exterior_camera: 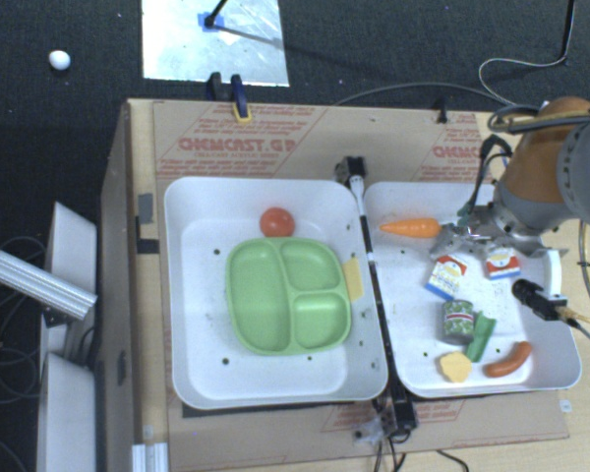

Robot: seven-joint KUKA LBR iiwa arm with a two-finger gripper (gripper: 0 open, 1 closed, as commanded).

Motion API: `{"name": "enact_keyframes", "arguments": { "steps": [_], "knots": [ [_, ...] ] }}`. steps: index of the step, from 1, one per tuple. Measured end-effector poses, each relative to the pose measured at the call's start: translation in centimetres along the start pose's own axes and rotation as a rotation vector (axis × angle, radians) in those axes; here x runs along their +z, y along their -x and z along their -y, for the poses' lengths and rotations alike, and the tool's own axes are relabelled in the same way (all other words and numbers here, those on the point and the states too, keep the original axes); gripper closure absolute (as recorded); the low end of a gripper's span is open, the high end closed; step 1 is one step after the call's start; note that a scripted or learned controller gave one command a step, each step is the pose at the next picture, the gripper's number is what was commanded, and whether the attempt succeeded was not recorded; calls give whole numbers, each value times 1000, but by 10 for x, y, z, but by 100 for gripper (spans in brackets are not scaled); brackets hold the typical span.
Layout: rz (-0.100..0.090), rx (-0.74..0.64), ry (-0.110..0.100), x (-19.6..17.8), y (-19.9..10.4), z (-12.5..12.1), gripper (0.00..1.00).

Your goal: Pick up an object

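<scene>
2 white bins sit side by side; the right bin (pixel 567 357) holds the carrot (pixel 410 228), 2 cartons and a sausage (pixel 506 360). The gripper (pixel 469 232) hovers just beside the carrot, its opening unreadable. A clean pick likely needs centring over the carrot before descending.

In the right bin (pixel 562 362) an orange carrot (pixel 410 229) lies flat near the far-left corner, two small white cartons (pixel 447 275) (pixel 501 263) sit mid-bin, a green can (pixel 457 320) touches a green stick (pixel 480 336), and a yellow wedge (pixel 455 367) and sausage (pixel 507 360) lie nearest.
</scene>
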State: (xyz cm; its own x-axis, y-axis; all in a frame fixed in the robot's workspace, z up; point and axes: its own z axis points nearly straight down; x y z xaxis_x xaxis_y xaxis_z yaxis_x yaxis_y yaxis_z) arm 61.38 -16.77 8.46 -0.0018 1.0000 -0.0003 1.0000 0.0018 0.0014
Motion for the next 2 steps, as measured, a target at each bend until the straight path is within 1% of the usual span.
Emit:
{"name": "enact_keyframes", "arguments": {
  "steps": [1, 2],
  "knots": [
    [-4, -6, -32, 6, -28, -48, 0],
    [-5, -8, -37, -4, -28, -48, 100]
  ]
}}
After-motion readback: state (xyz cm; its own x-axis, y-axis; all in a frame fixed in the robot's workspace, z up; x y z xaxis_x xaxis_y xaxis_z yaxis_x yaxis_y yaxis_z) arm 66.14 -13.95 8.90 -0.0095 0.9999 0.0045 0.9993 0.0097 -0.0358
